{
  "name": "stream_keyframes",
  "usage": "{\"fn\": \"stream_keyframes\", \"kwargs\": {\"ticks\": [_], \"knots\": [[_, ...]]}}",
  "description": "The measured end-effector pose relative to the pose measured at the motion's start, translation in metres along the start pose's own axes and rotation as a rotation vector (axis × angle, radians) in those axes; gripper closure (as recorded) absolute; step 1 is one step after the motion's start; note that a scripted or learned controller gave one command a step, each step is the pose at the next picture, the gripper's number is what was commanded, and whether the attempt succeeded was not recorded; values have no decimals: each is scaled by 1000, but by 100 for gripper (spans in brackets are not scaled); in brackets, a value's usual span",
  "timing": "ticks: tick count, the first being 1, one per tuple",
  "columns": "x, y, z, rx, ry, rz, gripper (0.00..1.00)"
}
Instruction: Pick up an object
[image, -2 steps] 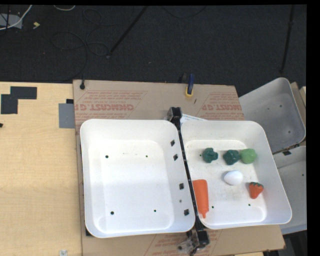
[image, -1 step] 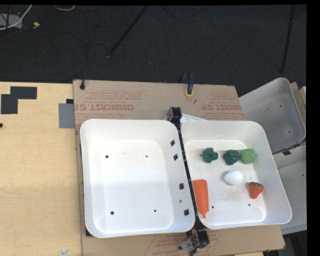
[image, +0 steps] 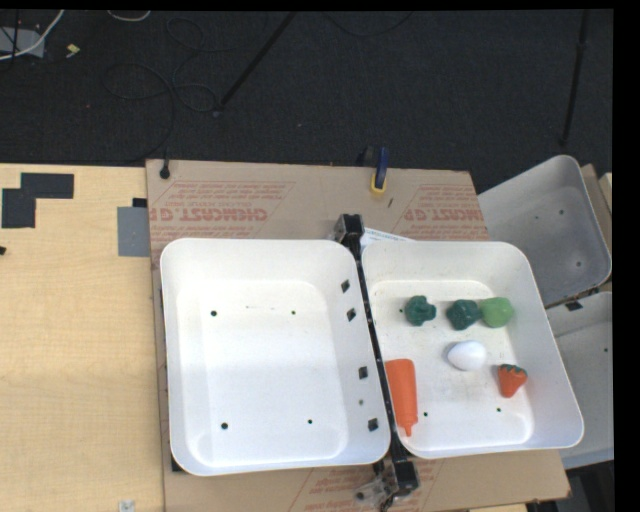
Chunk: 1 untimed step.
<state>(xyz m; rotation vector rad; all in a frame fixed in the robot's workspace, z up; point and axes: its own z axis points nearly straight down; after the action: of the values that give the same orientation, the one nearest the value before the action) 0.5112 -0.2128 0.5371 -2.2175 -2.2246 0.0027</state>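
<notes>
Two white bins sat side by side on a printed cardboard sheet (image: 250, 205), long edges touching at centre. Black clips (image: 351, 314) ran along the shared rim.

L bin (image: 260, 350): bare white floor w/ a few small dark dots.

R bin (image: 450, 270): all the pick candidates were here, 6 items.
- Far row, L to R: dark green lumpy toy (image: 419, 310), second dark green lumpy toy (image: 462, 314), light green toy (image: 497, 311). The latter two were touching; the first sat apart to the L.
- White egg (image: 466, 355) just near of the second dark green toy, approx. mid-bin.
- Orange carrot (image: 402, 393) lay lengthwise against the L wall of the R bin, near half, beside the shared rim.
- Red strawberry (image: 512, 380) w/ green top, near-R of the egg, apart from it.

Blue and yellow clamp (image: 379, 170) held the far edge of the cardboard. Light wood bench top (image: 70, 350) to the L; pale grey panel (image: 550, 215) tilted at far R. Dark floor w/ cables beyond.

Jaw state: could not tell.
</notes>
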Motion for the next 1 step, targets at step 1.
{"fn": "stream_keyframes", "kwargs": {"ticks": [1], "knots": [[21, -24, -1, 1, 2, 2, 100]]}}
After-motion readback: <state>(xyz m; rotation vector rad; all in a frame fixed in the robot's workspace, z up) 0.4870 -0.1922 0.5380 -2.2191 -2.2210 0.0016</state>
